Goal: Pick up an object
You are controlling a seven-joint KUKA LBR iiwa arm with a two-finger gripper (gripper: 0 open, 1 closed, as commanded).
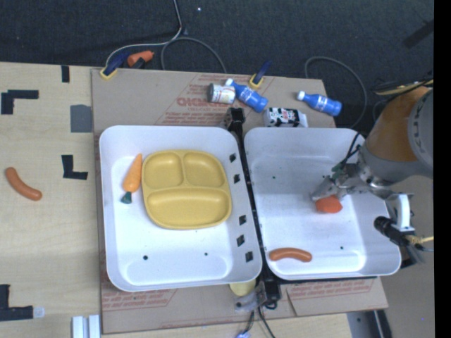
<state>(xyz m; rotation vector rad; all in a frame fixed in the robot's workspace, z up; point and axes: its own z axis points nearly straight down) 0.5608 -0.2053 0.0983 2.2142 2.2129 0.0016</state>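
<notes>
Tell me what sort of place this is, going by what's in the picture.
Probably a robot lab's test bench for grasping, not a kitchen: two white bins sit clamped on cardboard, toy food such as a carrot and hot dog lies in them, and cables trail across dark carpet.

Robot lab, white bins point(113, 189) (paired), cardboard-covered bench point(176, 97), cables point(190, 37)

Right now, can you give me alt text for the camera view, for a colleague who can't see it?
The grey arm's gripper is down in the right white bin, at a small orange-red rounded object; an orange toy sausage lies nearer the front. The left white bin holds a yellow divided plate and a toy carrot.
</notes>
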